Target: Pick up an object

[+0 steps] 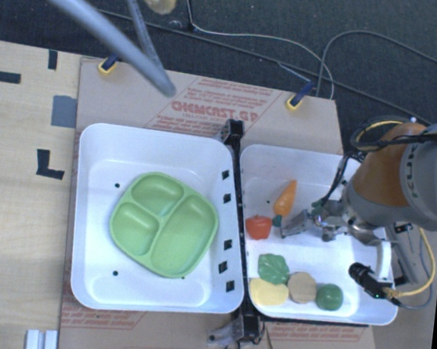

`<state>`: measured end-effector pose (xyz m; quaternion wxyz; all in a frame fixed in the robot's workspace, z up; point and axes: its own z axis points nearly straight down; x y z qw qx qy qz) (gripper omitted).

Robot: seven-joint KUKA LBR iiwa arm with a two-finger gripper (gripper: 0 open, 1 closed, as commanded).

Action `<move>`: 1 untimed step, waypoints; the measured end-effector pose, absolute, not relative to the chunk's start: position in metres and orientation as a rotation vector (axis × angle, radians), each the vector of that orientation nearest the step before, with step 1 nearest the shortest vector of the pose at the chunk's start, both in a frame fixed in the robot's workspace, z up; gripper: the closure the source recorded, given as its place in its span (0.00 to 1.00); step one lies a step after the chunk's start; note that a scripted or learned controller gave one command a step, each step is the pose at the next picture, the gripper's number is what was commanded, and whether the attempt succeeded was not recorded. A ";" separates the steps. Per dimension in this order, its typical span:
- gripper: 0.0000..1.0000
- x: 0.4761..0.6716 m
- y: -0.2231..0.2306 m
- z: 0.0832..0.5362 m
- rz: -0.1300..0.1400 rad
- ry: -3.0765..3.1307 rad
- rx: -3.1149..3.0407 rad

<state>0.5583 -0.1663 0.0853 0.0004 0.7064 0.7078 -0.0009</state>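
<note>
Two white bins sit side by side; the left bin (87, 217) carries a green divided plate (165, 224) lying at a slant near its centre. In the right bin (314, 164), an orange carrot (285, 198) lies near the dividing edge, its long axis nearly upright in view and tilted slightly right at the top. A red tomato (258, 227) sits just below it. Along the near edge rest a green leafy piece (273, 267), a yellow piece (268, 293), a tan round piece (302, 287) and a green ball (329, 296). The gripper (295, 224) hangs just right of the carrot and tomato; whether it is parted or closed cannot be told. Bare floor shows along the bin's far edge.
</note>
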 end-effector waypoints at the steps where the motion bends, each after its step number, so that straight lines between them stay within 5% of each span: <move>1: 1.00 0.559 -0.167 0.099 -0.002 2.222 2.218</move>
